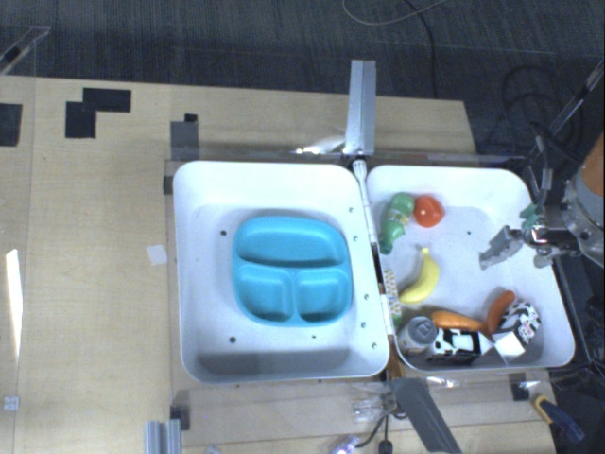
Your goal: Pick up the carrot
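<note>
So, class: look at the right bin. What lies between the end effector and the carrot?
In the camera view, bare white bin floor separates the end effector from the carrot lying lower down; the banana sits off to the side.

We see two white bins side by side. The left bin holds a blue divided tray. In the right bin, a red tomato sits just beside a green vegetable at the far left, with a yellow banana nearer us.
</note>
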Action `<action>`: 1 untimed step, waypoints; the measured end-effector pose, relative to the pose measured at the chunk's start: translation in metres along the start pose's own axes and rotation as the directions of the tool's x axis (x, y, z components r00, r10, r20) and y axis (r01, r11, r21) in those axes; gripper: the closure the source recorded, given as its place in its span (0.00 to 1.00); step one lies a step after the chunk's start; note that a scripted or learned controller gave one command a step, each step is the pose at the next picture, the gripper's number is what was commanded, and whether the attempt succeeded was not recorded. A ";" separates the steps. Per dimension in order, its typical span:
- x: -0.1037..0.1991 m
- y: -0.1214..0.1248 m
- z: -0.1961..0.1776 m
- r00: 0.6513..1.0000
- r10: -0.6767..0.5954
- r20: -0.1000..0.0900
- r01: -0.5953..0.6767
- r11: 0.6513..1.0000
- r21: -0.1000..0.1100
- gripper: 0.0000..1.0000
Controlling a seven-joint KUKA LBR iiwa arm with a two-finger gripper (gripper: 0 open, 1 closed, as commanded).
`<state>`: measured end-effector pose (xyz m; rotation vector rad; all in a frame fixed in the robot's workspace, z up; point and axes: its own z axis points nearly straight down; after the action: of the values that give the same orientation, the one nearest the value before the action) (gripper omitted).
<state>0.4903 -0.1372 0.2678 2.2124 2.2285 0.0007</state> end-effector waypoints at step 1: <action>0.046 0.004 0.137 0.976 0.219 -0.001 -0.219 0.976 0.004 0.00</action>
<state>0.4944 -0.0910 0.1310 2.4476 1.9727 -0.0015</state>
